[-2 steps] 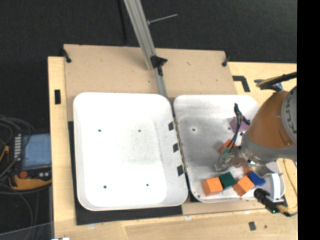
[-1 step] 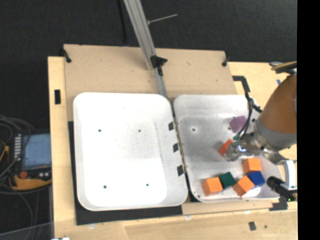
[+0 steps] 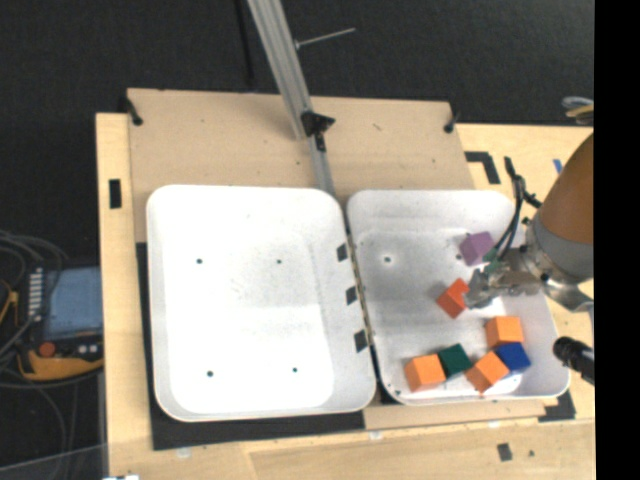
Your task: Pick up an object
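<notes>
- Bench carries two white bins; left bin bare, so the picking happens in the right bin.
- Arm reaches over the right bin's right edge.
- Gripper sits low beside the red block, mid-bin, the likely target; finger state: cannot tell.
- Purple block just behind; orange, green and blue blocks cluster along the front edge.

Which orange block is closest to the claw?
The reddish-orange block just left of the claw, alone mid-bin; the other orange blocks sit lower, near the bin's bottom edge.
</notes>
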